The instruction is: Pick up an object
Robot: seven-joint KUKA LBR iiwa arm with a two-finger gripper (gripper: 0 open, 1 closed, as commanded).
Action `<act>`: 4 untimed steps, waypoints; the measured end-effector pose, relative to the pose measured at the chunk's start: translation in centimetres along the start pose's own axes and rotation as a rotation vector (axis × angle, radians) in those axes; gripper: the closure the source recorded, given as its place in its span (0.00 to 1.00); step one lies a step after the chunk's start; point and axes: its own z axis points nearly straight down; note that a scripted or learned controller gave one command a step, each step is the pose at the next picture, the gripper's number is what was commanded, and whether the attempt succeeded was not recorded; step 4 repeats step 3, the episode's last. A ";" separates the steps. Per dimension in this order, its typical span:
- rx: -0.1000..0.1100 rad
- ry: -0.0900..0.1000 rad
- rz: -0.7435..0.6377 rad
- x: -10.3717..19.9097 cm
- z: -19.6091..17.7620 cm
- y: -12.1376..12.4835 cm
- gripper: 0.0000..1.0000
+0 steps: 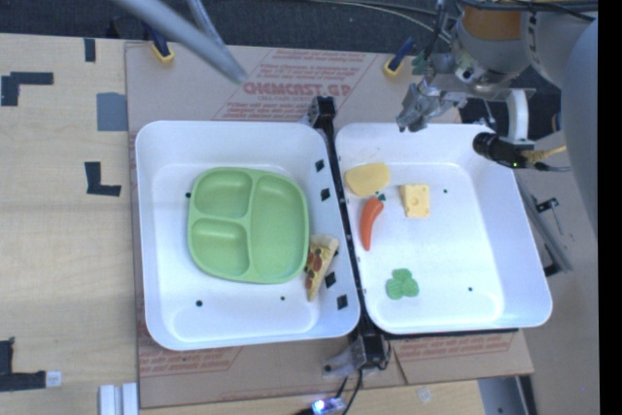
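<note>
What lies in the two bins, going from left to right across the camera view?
Green divided plate → pizza slice → orange carrot → green broccoli piece → cheese wedge. The yellow chip above the carrot overlaps it in order, so it is omitted.

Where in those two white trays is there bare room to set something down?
Right bin: its right half is bare, beyond the cheese wedge and green broccoli piece. Its left side is crowded, with a carrot too. Left bin: the green divided plate fills the middle, leaving margins.
</note>
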 end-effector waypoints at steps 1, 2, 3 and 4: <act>0.001 0.001 -0.001 5.9 1.3 0.2 1.00; 0.001 0.000 0.000 11.2 1.2 -1.1 1.00; 0.002 0.000 0.000 16.5 2.5 -1.3 1.00; 0.002 0.000 0.000 16.5 2.5 -1.3 1.00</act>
